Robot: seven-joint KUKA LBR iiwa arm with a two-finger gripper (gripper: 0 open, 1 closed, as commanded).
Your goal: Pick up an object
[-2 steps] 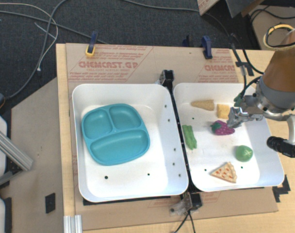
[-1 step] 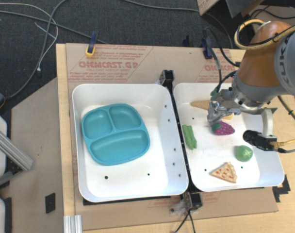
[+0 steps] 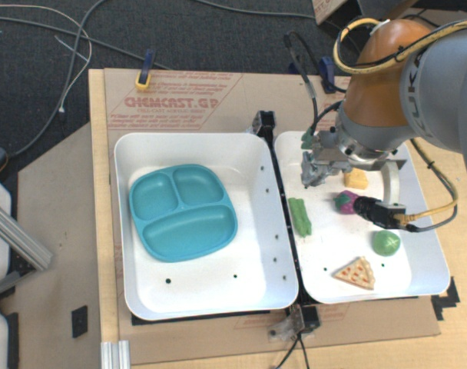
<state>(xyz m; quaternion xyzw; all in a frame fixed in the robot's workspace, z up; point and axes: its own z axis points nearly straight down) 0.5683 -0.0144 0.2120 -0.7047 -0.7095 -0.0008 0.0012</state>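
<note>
I see claw [image 3: 313,171] low over right bin [image 3: 425,279], upper left part; spread or pinched, can't tell. Nearby toys: yellow block [image 3: 357,180], purple piece [image 3: 346,201], green strip [image 3: 300,216], green ball [image 3: 385,242], pizza slice [image 3: 356,273]. Teal divided plate [image 3: 183,211] in left bin [image 3: 134,283].

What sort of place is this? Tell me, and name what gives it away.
Probably a robotics lab bench set up for grasping trials: a robot arm reaches over two white bins, toy food such as a pizza slice lies inside, and loose cables trail across the floor.
</note>
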